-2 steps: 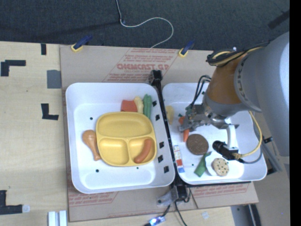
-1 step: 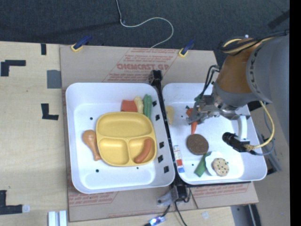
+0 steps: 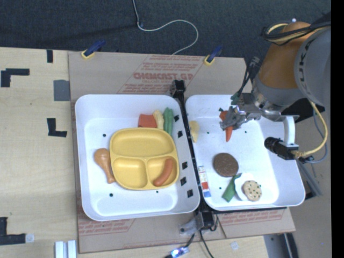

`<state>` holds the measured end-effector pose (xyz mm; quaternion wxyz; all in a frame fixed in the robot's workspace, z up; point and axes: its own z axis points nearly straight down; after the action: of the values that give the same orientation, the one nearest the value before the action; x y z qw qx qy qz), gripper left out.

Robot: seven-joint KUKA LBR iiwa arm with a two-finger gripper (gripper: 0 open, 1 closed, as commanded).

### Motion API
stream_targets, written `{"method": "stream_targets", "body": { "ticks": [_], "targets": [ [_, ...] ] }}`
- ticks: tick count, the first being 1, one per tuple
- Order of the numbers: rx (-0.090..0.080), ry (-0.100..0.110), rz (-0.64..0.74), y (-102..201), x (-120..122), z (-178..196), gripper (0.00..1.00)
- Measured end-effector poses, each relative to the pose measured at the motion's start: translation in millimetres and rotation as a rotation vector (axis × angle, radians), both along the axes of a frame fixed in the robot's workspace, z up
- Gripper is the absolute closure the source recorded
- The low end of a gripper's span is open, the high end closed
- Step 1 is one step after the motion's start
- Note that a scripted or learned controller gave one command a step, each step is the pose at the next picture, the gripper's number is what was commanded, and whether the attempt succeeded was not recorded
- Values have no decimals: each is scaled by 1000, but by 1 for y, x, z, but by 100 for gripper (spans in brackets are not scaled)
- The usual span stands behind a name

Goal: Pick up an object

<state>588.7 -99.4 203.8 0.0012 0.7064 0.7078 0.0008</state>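
The claw [image 3: 232, 120] hung over the upper left of the right bin [image 3: 279, 200], a dark cluttered mass at the end of the grey arm [image 3: 317, 52], and its fingers closed on the top of a small orange carrot [image 3: 229, 133]. The carrot's long axis ran nearly straight up and down in the view, tapered tip pointing toward the near edge; its upper end was buried in the claw's metalwork, so how far it reached between the fingers was hard to make out.

Below it lay a flat, round brown patty [image 3: 226, 164], a green pod-shaped piece [image 3: 230, 190] and a pale speckled cookie [image 3: 251, 190] (the last two touching). A pale yellow item [image 3: 193, 128] sat against the bin's left wall, too small to identify.

In the left bin [image 3: 91, 208] a glossy yellow divided plate [image 3: 144, 158] held a sausage [image 3: 165, 172]; a drumstick [image 3: 105, 164] lay beside it, and red, yellowish and green pieces were partly hidden behind its far rim. Cardboard covered the worktop [image 3: 32, 160] beneath.
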Motion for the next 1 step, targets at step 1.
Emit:
{"method": "stream_targets", "body": {
  "ticks": [1],
  "targets": [
    [1, 3, 0, 1, 0, 21, 100]
  ]
}}
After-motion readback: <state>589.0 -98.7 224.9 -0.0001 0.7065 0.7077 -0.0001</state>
